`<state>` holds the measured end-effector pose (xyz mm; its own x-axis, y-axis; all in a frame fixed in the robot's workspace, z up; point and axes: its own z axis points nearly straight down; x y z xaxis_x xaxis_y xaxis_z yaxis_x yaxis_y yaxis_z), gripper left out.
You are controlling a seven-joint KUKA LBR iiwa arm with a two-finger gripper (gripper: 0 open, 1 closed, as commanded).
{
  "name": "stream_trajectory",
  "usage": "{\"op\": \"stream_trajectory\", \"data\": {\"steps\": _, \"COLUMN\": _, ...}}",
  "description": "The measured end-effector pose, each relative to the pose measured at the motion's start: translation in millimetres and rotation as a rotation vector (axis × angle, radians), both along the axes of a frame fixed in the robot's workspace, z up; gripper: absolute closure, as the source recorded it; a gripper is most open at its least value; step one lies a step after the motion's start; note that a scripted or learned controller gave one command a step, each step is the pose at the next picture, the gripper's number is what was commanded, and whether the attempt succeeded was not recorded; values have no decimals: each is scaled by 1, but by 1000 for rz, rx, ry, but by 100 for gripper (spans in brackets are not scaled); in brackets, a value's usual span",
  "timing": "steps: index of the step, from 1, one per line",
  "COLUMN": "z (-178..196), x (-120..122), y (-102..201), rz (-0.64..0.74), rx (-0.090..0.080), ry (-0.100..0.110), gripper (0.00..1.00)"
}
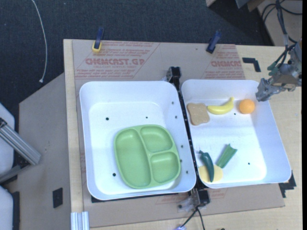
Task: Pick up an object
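The left bin (91,128) holds a green tray (144,155) with three parts. The right bin (273,143) holds a slice of bread (197,113), a banana (221,107), an orange (246,106) and green veggies (218,159). The hand (263,94) hangs just beside the orange, over the bin's right edge; I cannot tell if it is spread or pressed together.

Dark carpet floor (144,13); white cable (44,37) across it.

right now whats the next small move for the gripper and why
Probably ease the gripper leftward and down toward the orange ball. It hangs at the right bin's upper right rim with nothing seen in it, and the ball is the nearest item, apart from the banana.
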<state>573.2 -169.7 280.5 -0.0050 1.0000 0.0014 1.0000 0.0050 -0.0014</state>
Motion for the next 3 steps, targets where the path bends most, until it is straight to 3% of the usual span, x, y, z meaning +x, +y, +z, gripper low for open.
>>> {"op": "stream_trajectory", "data": {"steps": 3, "z": -31, "x": 16, "y": 178, "rz": 0, "rx": 0, "ry": 2, "gripper": 100}}
